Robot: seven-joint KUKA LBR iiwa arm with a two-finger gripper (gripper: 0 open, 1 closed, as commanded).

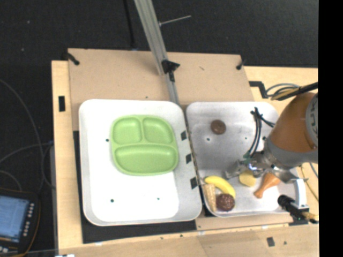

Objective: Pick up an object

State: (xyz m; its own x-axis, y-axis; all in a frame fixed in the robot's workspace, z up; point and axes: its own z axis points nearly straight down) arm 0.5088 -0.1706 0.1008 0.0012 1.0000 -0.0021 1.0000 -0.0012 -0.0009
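The tool [252,167] hovers low in the right bin [236,114], just above a yellow piece [247,179]; its grip I cannot tell. Descend squarely, avoiding the banana [220,185] on the left.

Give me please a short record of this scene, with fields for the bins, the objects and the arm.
left bin: holds a green divided plate
right bin: holds a brown round object, banana, dark round object, pale yellow object, orange carrot-like object
arm: reaches in from the right, over the right bin
claw: low over the pale yellow object; open or shut cannot be told
object held: none seen
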